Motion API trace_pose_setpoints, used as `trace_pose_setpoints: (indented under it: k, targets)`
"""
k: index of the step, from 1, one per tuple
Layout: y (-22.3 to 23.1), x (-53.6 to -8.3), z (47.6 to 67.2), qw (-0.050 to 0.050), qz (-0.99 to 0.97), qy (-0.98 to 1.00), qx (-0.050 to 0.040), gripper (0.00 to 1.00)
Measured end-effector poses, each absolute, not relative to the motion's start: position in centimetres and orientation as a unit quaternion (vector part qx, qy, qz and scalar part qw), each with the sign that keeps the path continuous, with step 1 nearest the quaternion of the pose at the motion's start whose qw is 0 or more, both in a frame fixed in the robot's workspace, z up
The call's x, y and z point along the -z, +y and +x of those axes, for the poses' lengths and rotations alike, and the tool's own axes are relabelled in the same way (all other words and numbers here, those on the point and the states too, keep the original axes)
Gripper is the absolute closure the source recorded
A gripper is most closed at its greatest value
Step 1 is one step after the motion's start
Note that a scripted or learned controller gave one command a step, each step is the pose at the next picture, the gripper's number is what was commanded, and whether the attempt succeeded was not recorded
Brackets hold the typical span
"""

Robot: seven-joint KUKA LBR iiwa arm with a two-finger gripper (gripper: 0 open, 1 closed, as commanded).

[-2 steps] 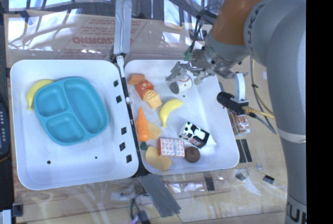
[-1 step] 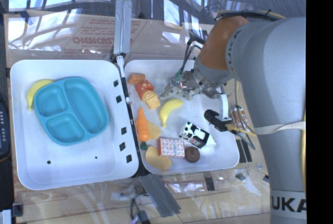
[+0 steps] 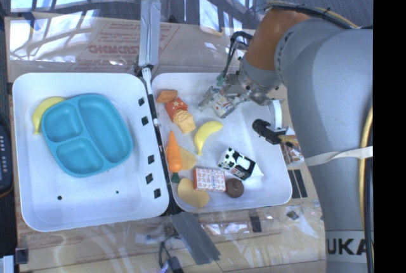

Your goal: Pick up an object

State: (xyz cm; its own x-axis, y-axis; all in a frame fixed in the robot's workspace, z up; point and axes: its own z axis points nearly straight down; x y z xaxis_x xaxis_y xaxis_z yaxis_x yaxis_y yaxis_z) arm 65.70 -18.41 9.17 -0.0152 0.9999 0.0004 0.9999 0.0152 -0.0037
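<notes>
Gripper [image 3: 219, 100] sits low over the right bin [image 3: 279, 183], upper area, fingers slightly spread; can't tell if anything is between them. Banana [image 3: 207, 134] lies just below-left, apart from it. Carrot [image 3: 174, 152] near the bin's left wall.
</notes>
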Motion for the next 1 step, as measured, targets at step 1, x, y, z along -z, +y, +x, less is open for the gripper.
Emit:
trace_pose_setpoints:
  k: [1]
  targets:
    - [-18.24,-10.31,65.82,0.001,-0.699,-0.715,-0.001,1.0]
